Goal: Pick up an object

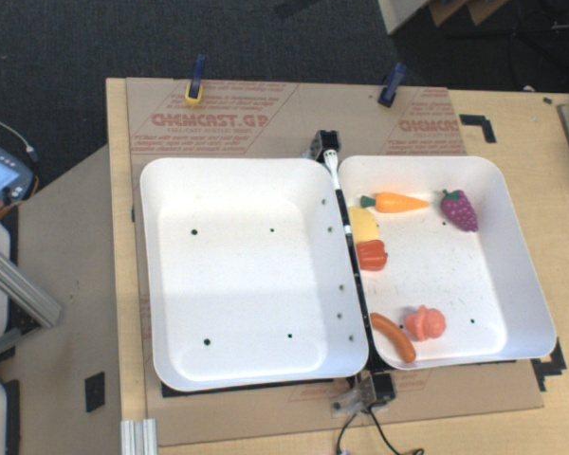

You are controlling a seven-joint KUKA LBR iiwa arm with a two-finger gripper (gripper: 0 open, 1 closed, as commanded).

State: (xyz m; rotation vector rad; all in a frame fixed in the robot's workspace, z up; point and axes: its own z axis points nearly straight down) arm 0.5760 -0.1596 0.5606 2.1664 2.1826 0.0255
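Toward the upper right of the frame, in the right bin (523,254), lies a toy carrot (396,201) that looks light, stiff and smooth, probably plastic, so it is best pinched across its thicker orange middle, while the claw's state cannot be told

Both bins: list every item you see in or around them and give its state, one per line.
Left bin: bare white floor.
Right bin: holds the toy food.
Carrot: lying flat, near the far wall.
Grapes: lying right of the carrot.
Yellow piece: against the divider.
Red piece: touching the yellow piece.
Sausage: lying near the front wall.
Pink piece: beside the sausage.
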